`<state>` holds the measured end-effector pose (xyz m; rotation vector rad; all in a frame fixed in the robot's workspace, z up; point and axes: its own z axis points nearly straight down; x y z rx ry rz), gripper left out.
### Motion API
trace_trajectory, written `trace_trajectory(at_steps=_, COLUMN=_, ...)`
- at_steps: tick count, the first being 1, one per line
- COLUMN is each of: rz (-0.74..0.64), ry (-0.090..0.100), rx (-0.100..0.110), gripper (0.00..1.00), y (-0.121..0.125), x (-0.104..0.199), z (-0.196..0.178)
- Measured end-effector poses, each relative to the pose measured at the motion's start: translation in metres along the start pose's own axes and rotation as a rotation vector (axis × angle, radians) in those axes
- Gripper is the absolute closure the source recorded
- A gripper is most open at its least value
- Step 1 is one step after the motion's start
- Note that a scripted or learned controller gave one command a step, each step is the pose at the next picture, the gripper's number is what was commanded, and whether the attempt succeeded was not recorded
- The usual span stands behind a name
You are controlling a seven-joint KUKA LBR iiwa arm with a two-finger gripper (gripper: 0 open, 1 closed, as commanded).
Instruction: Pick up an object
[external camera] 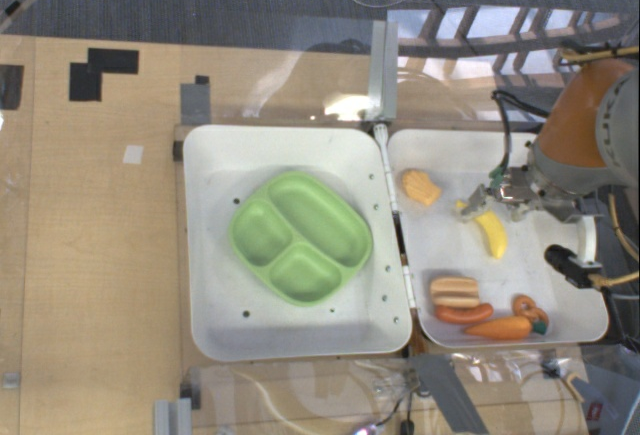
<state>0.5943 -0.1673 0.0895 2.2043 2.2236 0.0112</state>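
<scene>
Camera view from above takes in two shallow white plastic bins side by side on a wooden bench. Inside the left bin [210, 323] a lime-green plastic divided plate [300, 238] sits near the centre, its three compartments bare. All the toy food lies in the right bin [596, 323]. A small orange-yellow lumpy pastry toy [421, 188] sits at about ten o'clock of that bin, a yellow toy banana [491, 233] near its middle, a hot-dog toy in a tan bun [455, 290] at about seven o'clock, with a red sausage-shaped toy [463, 313] just below it, touching or nearly so. An orange toy carrot [500, 328] and a small orange ring-shaped toy [528, 306] lie at about five o'clock.

From three o'clock the grey arm with the orange band [590, 118] reaches in, and its two-finger gripper [478, 205] hangs at the banana's upper end, just beside or touching it. Whether it is released or clenched cannot be told, the metal parts being too small and cluttered.

Judging by this, the pick is not done: the banana, the likeliest target, lies flat on the bin floor and nothing is visibly lifted. What seems left is settling over it, gripping and raising it.
</scene>
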Motion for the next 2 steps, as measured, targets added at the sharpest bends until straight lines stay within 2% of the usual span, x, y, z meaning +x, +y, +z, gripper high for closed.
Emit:
trace_trajectory(at_steps=1, rz=-0.002, ry=0.002, rx=-0.006, gripper=1.00, y=0.003, x=0.002, z=-0.012)
trace_trajectory(at_steps=2, rz=0.050, ry=0.002, rx=0.007, gripper=1.00, y=-0.024, x=0.074, z=-0.108)
